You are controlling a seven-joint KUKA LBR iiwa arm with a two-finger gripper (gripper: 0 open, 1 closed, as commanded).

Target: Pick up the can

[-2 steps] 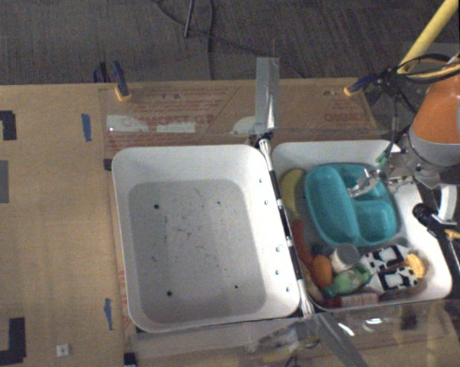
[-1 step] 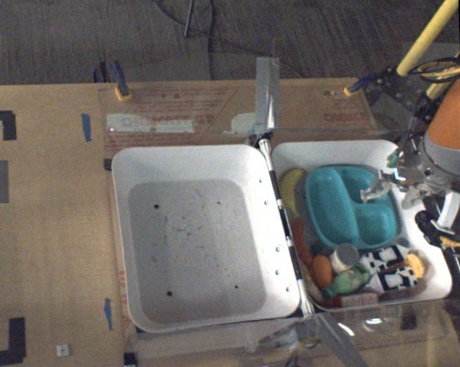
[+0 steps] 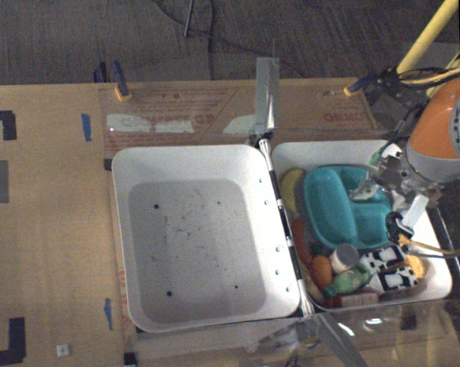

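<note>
The can (image 3: 343, 256) is a small cylinder with a pale grey top, standing in the near part of the right bin (image 3: 440, 284) among other items. It touches the lower edge of a big teal plastic piece (image 3: 339, 212). My gripper (image 3: 366, 188) hangs over the right side of that teal piece, up and to the right of the can and apart from it. The grey wrist and orange band (image 3: 439, 124) reach in from the right. Nothing shows in the gripper's grasp.
Around the can lie an orange ball (image 3: 321, 270), a green item (image 3: 348, 280), a black-and-white toy (image 3: 387, 265) and a red piece (image 3: 299, 240). A yellow object (image 3: 292, 188) sits by the divider. The left bin (image 3: 190, 234) stands beside it.
</note>
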